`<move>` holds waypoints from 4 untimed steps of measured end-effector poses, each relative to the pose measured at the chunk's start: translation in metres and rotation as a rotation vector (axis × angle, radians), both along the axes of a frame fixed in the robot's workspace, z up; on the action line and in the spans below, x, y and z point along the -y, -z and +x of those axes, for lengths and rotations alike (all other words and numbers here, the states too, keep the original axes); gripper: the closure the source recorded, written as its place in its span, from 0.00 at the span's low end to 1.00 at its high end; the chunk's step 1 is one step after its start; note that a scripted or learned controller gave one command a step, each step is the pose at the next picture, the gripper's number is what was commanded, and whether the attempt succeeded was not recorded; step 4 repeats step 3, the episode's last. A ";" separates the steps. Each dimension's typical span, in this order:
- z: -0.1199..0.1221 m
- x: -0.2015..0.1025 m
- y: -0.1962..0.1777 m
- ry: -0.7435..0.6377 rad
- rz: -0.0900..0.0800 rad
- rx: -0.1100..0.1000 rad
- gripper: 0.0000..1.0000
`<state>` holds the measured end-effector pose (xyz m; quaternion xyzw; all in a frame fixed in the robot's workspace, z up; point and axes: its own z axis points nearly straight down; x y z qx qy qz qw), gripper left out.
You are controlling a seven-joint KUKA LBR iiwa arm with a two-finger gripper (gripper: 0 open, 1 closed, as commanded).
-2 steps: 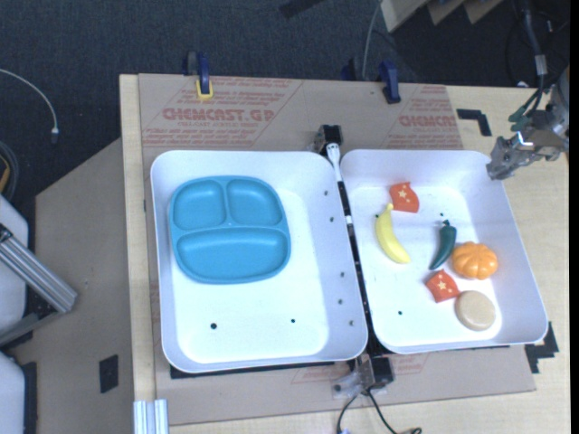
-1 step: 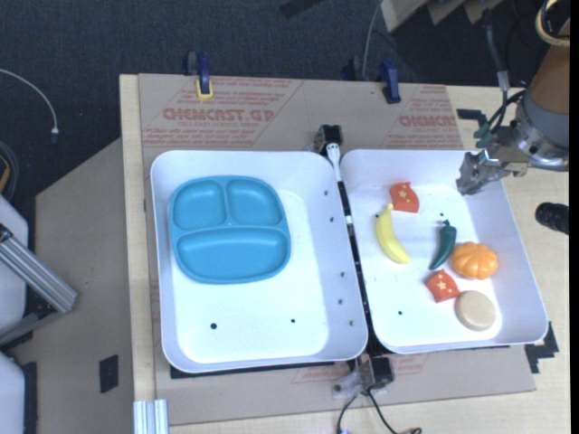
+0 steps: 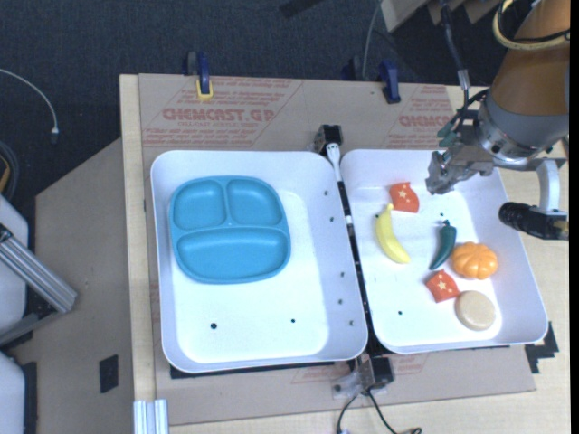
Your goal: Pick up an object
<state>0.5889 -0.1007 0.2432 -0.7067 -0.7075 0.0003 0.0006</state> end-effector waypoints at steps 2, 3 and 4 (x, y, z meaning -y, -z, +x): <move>-0.017 -0.105 0.019 0.000 0.000 -0.001 1.00; -0.027 -0.153 0.029 -0.001 0.000 -0.002 1.00; -0.027 -0.153 0.029 -0.001 0.000 -0.002 1.00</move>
